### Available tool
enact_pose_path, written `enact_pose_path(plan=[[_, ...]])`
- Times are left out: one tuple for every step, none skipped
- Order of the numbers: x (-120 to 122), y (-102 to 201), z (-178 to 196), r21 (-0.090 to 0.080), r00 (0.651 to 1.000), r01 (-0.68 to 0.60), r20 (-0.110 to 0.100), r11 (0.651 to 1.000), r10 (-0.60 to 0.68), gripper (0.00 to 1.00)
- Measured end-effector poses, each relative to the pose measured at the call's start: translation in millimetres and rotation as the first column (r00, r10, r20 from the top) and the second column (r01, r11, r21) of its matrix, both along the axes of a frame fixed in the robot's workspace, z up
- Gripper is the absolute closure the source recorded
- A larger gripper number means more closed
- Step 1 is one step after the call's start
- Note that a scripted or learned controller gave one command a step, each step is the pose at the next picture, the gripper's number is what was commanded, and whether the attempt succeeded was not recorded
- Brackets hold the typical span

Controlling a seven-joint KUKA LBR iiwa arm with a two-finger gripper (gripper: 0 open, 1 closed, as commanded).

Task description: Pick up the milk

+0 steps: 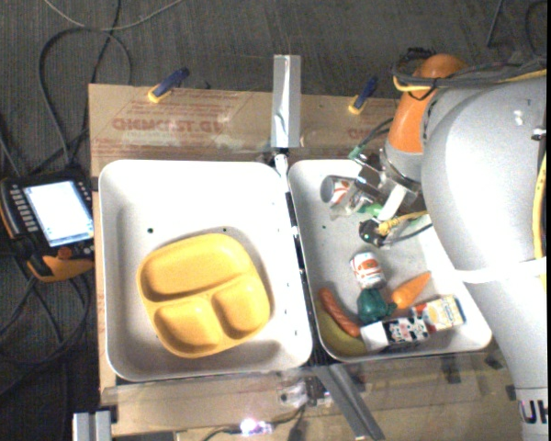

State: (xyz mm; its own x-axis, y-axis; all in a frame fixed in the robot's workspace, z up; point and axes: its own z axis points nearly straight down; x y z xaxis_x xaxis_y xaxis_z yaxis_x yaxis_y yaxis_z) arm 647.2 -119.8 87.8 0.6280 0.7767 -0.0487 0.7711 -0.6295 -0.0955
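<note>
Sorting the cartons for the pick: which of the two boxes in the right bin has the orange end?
The carton nearer the bin's right edge; the milk beside it is white and dark.

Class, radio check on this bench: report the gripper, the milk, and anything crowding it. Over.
Gripper over right bin's far end. Milk carton lying flat at near edge, untouched. Carrot, hot dog and banana crowd it.

robotics lab | grey arm (482, 154) | teach pendant (50, 214) | floor cables (73, 26)
</note>
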Motion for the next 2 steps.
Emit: enact_pose_path(plan=[[0.4,-10.1,-2.2,0.014,0.996,-0.086,0.013,0.996,0.086,0.00],[5.2,-61.5,-2.3,0.030,0.997,-0.078,0.007,0.997,0.077,0.00]])
